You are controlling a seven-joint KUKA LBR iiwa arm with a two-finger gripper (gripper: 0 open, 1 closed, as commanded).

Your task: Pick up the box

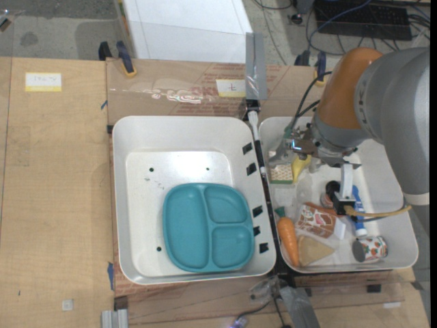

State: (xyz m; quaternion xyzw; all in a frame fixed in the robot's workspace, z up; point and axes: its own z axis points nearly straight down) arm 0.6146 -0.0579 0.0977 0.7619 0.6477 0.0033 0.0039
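The grey arm (399, 101) with its orange band reaches in from the right over the right bin (403, 251). The left bin (130, 183) holds a teal divided plate (207, 227). The gripper (300, 157) hangs low at the right bin's upper left part, by a yellow item (300, 166); I cannot tell how its hand stands. The box (317, 221), red and white, lies near the bin's front, touching a tan wedge (315, 251), with a carrot (287, 240) just beside it. A printed cup (372, 248) lies at the front right.
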